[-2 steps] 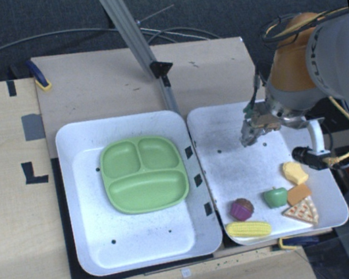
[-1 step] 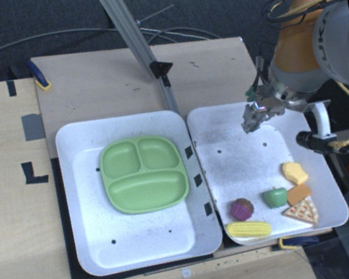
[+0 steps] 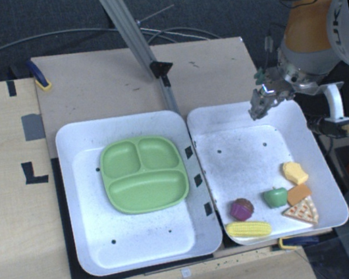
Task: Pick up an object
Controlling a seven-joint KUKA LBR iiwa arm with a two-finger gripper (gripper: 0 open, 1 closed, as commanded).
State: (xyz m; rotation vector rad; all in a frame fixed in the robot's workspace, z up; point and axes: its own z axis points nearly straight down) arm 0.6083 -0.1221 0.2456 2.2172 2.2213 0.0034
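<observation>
Toy food: six small pieces sit in the near right corner of the right bin (image 3: pixel 309 145), all close together and far from the gripper.
Corn cob (image 3: pixel 248 229): yellow, lying flat along the near edge of the right bin.
Purple piece (image 3: pixel 242 209): round and dark purple, just behind the corn cob. It may be a plum or an onion, I can't tell which.
Green piece (image 3: pixel 275 197): round and green with a dark stem spot, just right of the purple piece. It looks like an apple or a pepper.
Pizza slice (image 3: pixel 302 212): a triangle with red dots, lying flat in the near right corner of the bin.
Orange block (image 3: pixel 298 194): sits between the green piece and the pizza slice, touching the slice's far side.
Yellow chunk (image 3: pixel 295 172): pale yellow like cheese, just behind the orange block.
Gripper (image 3: pixel 259 108): dark and small, up over the far right corner of the right bin. Nothing is seen in it. It is too dark and tiny to tell how wide it is.
Arm (image 3: pixel 310 18): grey and orange, coming in from the top right.
Left bin (image 3: pixel 79 206): white, touching the right bin along one side.
Green plate (image 3: pixel 144 174): has three parts, lies flat in the far half of the left bin.
Bench (image 3: pixel 14 217): light wood with black tape marks.
</observation>
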